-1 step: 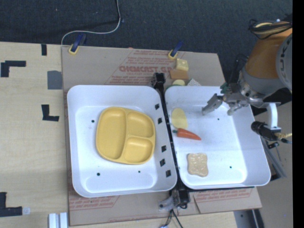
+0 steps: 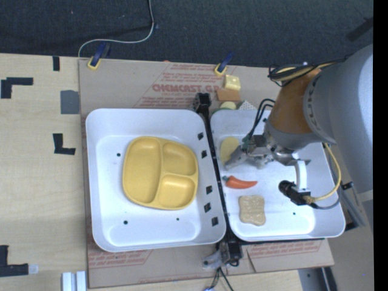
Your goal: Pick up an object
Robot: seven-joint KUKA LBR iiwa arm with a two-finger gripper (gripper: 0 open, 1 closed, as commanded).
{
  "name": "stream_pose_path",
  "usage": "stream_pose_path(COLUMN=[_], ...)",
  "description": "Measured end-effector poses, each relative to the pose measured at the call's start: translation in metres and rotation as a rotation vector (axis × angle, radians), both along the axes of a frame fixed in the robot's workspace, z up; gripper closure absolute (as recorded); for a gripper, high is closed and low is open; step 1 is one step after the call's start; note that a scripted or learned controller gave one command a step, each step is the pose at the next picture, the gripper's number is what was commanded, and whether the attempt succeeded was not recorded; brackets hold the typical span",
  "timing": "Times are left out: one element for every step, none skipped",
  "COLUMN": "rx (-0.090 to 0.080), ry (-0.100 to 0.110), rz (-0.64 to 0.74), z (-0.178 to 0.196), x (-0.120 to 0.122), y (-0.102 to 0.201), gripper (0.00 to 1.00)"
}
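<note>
A pale yellow round piece lay in the right bin, hard against its left wall and toward the far edge, with the gripper poised right at its near-right side. You could not tell from this angle how the jaws stood, and nothing showed held between them. The piece looked like light, hollow plastic play food: stiff, smooth and liable to squirt out of a pinch, so you would likely have done best to close across its widest part rather than its rounded edge, minding the bin wall beside it. Just nearer the front lay an orange-red chili pepper, slim and easy to roll, and beyond that, toward the front edge, a tan bread slice, flat and hard to get under. In the left bin sat a yellow divided plate.
</note>
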State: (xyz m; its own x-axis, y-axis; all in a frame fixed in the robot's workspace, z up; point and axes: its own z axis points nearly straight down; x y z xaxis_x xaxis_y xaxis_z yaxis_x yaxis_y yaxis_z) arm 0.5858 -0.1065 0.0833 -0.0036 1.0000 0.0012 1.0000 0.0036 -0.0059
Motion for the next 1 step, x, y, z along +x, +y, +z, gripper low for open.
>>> stream_pose_path(rx=[-0.004], ry=[-0.004], rz=[0.002], z=[0.0014], x=[0.0842], y=[0.0071], gripper=[0.0])
